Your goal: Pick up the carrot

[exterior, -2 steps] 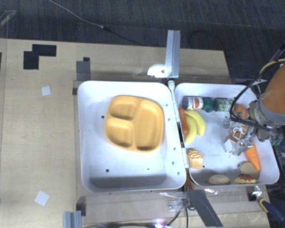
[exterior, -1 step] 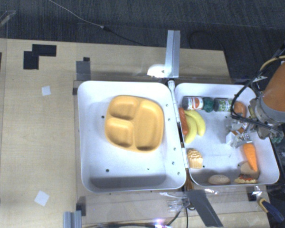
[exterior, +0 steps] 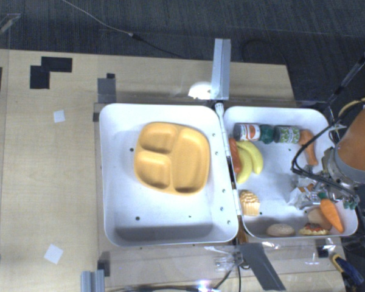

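The carrot (exterior: 332, 215) is a short orange cone lying in the right bin (exterior: 274, 215), near its front right corner, with the pointed end toward the front. My gripper (exterior: 311, 193) hangs low over the bin just to the carrot's upper left, very close to its thick end. The grey wrist and orange band (exterior: 359, 145) rise to the right and hide part of the bin's right side. Cables and metal parts clutter the gripper's tip.
The right bin also holds bananas (exterior: 249, 160), a red sausage (exterior: 234, 154), a can (exterior: 248, 131), a green bottle (exterior: 286, 134), an orange piece (exterior: 308, 146), bread (exterior: 250, 203), a potato (exterior: 281, 229) and a pizza slice (exterior: 314, 229). A yellow divided plate (exterior: 172, 157) sits in the left bin (exterior: 118, 181).
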{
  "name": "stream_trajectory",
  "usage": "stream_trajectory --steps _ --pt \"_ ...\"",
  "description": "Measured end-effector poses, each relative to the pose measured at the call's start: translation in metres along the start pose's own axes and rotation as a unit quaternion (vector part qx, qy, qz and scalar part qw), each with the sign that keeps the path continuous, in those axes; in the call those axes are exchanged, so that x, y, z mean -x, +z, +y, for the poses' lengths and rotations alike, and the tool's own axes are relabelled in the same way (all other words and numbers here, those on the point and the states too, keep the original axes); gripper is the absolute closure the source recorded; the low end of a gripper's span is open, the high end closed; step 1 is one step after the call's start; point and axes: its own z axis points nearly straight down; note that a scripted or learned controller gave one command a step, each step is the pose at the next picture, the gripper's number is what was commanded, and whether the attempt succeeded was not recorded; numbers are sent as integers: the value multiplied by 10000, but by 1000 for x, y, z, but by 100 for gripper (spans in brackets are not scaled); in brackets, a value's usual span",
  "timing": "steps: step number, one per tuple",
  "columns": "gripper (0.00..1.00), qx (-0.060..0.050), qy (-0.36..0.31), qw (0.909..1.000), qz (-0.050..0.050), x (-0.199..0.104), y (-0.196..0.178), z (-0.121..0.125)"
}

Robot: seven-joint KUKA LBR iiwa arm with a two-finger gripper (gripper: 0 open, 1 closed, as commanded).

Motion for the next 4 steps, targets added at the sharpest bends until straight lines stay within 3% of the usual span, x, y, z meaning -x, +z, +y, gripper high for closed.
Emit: stream_trajectory --steps 1,2,3,4 --pt "100 30 -110 9999 84 15 -66 72" --pt "100 26 -690 9976 92 6 -2 30" --pt "100 41 -1100 9939 75 31 -85 100" --pt "0 39 -1081 9941 100 29 -83 98"
